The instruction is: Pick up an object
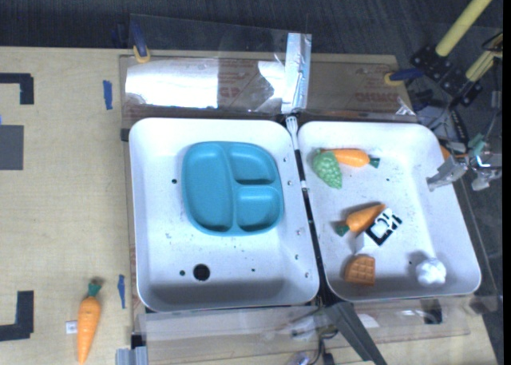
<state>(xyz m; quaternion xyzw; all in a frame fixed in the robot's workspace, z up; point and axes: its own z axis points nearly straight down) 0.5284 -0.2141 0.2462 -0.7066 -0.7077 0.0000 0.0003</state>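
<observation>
I see the wooden bench (56, 228) under everything, pale, with black marks and blue tape bits, and dark floor beyond its far edge. On it sit two white bins side by side. The left bin (152, 267) carries a blue divided plate (231, 188) near its middle and a small black spot toward its near left corner.

I take the right bin (407, 152) as my landmark. Near its far left corner lies a carrot (349, 158), long axis running left to right, green top pointing right, with a green bumpy toy (327, 169) touching its left end. Near the bin's middle lies a second carrot (363, 217), tilted, its green end pointing down-left and its orange end up-right, touching a black-and-white tag (383, 228) just beside it. Nearer me sits a small orange waffle-like piece (360, 270), and a white fluffy ball (431, 271) rests in the near right corner. A third carrot (88, 319) lies far left of the bin, out on the bench, long axis nearly upright in view, green top pointing away.

The gripper (459, 168) sits at the bin's right rim, over the wall. I cannot tell how far open it is, and I see nothing in its grasp.
</observation>
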